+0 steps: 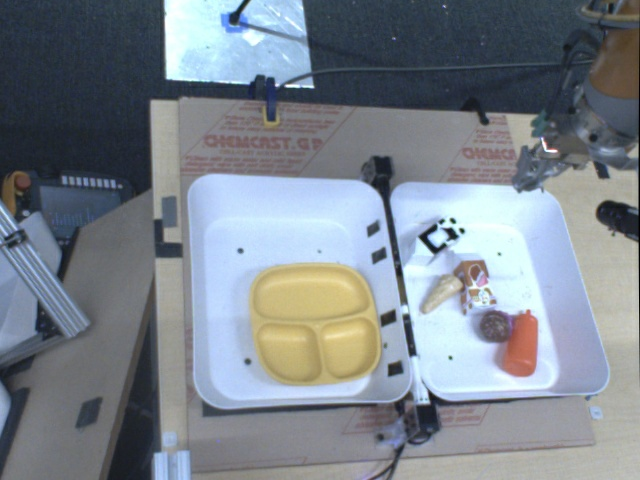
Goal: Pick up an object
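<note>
Up by the right bin's [570,230] far rim hovered the gripper [527,176]; its opening couldn't be told, nothing visibly held.

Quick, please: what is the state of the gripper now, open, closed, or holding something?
Gripper: cannot be told; it is above the far right corner of the right bin, with no object seen in it.

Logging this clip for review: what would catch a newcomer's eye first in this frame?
The yellow divided tray stands out most, lying alone in the left bin. Next come the small items clustered in the right bin: an orange carrot-like toy beside a dark round piece, a cone shape, a small red-and-white packet and a black-and-white marker. The gripper sits at that bin's far right corner, apart from them all.
</note>
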Controlling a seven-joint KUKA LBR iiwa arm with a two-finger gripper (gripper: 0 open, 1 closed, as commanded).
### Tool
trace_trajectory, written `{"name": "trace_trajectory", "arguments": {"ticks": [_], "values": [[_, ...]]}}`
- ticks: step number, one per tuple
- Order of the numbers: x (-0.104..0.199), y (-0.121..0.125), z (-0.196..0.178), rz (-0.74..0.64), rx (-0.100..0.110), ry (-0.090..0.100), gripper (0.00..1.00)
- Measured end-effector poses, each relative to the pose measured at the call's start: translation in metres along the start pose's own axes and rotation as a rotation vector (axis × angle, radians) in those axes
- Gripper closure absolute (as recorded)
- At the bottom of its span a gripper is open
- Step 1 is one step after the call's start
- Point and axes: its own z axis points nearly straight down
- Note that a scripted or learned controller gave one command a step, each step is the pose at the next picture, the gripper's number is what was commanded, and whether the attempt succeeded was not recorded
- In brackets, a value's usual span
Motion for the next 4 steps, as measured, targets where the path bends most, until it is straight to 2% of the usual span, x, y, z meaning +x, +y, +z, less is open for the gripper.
{"name": "trace_trajectory", "arguments": {"ticks": [1,2,3,4], "values": [[0.047,0.002,0.001,-0.003,0.005,0.002,1.0],[0.099,0.002,0.024,-0.004,0.006,0.003,1.0],[0.151,-0.004,0.025,-0.005,0.006,0.003,1.0],[0.197,0.003,0.042,-0.004,0.006,0.003,1.0]]}}
